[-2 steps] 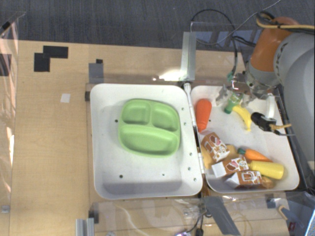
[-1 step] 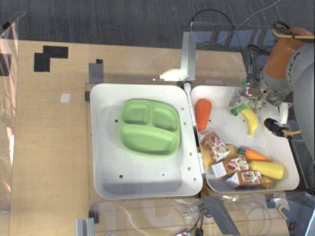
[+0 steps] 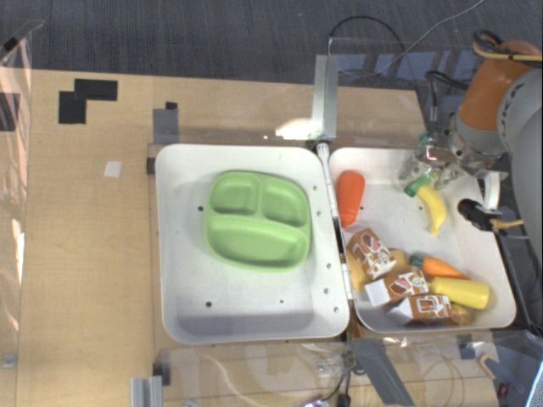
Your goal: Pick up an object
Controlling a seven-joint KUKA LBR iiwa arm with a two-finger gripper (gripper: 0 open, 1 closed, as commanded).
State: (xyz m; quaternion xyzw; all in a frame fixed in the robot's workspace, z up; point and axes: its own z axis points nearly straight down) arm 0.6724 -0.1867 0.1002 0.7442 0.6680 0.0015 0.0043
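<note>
My gripper [image 3: 430, 173] hangs over the back right part of the right bin [image 3: 383, 170], at the end of the grey arm with the orange band. Directly below it lies a small yellow banana [image 3: 434, 209] with a green stem end that points up towards the gripper. The gripper is close above that stem end, and I cannot tell whether it touches it. Nothing is visibly held.
The right bin also holds an orange-red pepper [image 3: 349, 195] at its left wall, several printed snack packs [image 3: 373, 253] in front, a carrot [image 3: 442, 268] and a yellow bottle [image 3: 462, 292]. A green divided plate [image 3: 254, 220] lies in the left bin [image 3: 182, 312].
</note>
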